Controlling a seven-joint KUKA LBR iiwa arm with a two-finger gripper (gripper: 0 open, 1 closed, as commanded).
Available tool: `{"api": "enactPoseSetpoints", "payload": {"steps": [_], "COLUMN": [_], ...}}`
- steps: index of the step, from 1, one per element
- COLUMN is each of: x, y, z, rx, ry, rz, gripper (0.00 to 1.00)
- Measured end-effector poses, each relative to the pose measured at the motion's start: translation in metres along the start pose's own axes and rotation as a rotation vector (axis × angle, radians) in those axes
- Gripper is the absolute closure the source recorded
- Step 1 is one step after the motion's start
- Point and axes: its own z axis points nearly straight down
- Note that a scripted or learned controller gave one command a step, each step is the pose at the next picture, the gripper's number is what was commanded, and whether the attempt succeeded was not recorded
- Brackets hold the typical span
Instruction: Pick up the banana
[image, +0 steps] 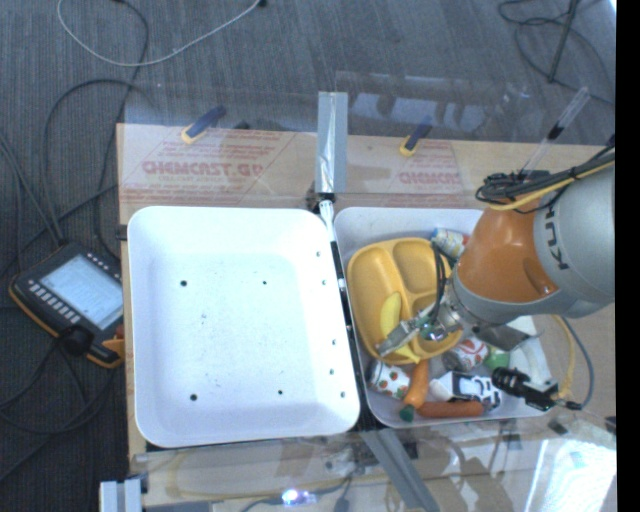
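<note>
The banana (390, 312) lies on the yellow divided plate (385, 270) in the right bin (352, 232), a pale yellow curve running down the plate's lower middle toward its front edge. My hand (418, 330) sits right at the banana's lower end, over the plate's front rim; its metal fingers (398, 334) point left and look slightly parted, with nothing clearly between them, so I cannot tell whether they touch the fruit. Above the hand, my orange wrist band (505, 258) and grey arm (588, 235) reach in from the right and cover much of the bin's right half.

Just below the plate, two carrots lie near the bin's front wall: one (415, 385) slants downward with its green end at the bottom, the other (452, 408) lies nearly flat beside it. A small white and red object (390, 378) rests left of them.

The left bin (150, 225) sits alongside, touching the right one along a shared edge. A handheld pendant (68, 292) with a screen rests left of the bench (225, 170).
</note>
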Motion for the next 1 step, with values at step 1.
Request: {"api": "enactPoseSetpoints", "payload": {"steps": [1], "x": [-0.0262], "y": [0.0055], "z": [0.0008], "rx": [0.001], "ry": [0.004], "rz": [-0.063], "gripper": [0.00]}}
